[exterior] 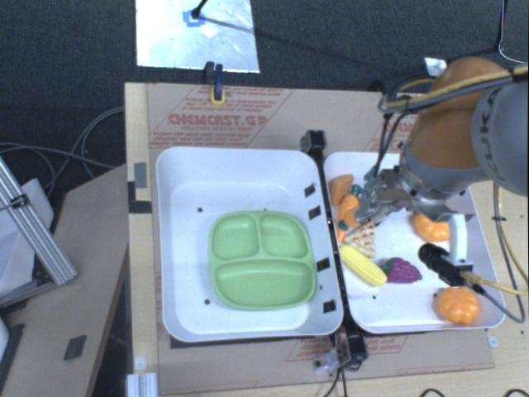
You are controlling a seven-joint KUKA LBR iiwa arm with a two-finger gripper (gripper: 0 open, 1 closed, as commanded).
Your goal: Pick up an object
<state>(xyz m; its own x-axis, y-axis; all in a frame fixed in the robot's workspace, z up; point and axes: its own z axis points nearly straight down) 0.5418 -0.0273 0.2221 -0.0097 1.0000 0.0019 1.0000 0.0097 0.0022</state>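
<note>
The toy carrot (340, 190) lies at the right bin's (488, 308) left wall, the gripper (369, 208) just beside it over a cracker-like wedge (362, 238); its spread I cannot tell. It should descend squarely, clear of the corn (364, 265).
</note>
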